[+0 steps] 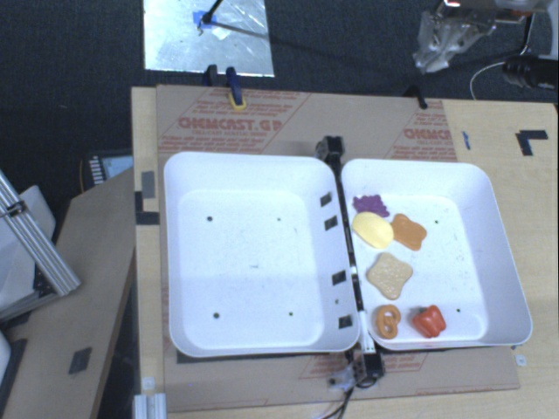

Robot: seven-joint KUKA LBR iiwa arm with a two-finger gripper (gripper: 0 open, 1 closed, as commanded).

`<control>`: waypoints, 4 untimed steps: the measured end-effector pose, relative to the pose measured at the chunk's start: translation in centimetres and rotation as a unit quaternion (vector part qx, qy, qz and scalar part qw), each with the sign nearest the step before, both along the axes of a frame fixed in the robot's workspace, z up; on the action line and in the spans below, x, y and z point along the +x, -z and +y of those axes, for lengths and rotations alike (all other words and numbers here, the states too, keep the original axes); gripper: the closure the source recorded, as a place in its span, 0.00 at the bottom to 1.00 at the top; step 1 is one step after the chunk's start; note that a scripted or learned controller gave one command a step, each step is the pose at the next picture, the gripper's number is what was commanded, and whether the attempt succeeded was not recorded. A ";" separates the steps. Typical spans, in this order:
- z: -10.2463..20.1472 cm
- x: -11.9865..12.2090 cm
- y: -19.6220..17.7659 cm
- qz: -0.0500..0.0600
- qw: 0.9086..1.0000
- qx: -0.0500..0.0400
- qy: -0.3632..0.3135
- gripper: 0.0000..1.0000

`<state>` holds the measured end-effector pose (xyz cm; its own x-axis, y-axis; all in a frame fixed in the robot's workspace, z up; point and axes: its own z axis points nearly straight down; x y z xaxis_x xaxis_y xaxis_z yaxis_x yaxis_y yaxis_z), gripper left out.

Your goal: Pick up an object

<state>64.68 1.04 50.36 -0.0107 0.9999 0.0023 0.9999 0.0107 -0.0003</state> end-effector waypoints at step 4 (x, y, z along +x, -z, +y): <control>12.7 -10.9 -3.2 -0.001 1.000 -0.001 0.009 1.00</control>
